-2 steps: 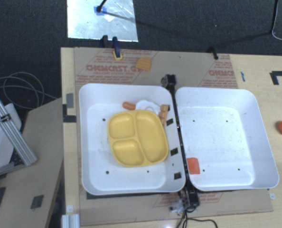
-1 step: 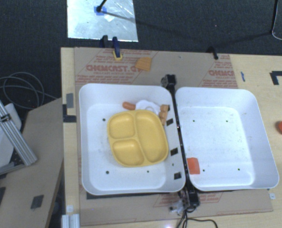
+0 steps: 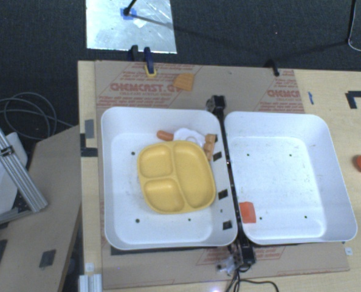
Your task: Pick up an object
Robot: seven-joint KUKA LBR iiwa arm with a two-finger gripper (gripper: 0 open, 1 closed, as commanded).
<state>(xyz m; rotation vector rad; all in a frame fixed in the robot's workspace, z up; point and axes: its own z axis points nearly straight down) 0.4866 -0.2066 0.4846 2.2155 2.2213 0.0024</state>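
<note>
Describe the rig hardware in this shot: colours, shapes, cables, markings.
The left bin and right bin are shallow, white and round-cornered. They sit on a brown board printed with red CHEMCAST lettering. Black clips line the seam between them, and thin cables trail from its near end.

Two white bins. One yellow divided plate sits in the left bin; just beyond the plate lie one orange sausage-shaped piece, one white item and one tan block. One orange block lies right of the plate, in the other bin.
</note>
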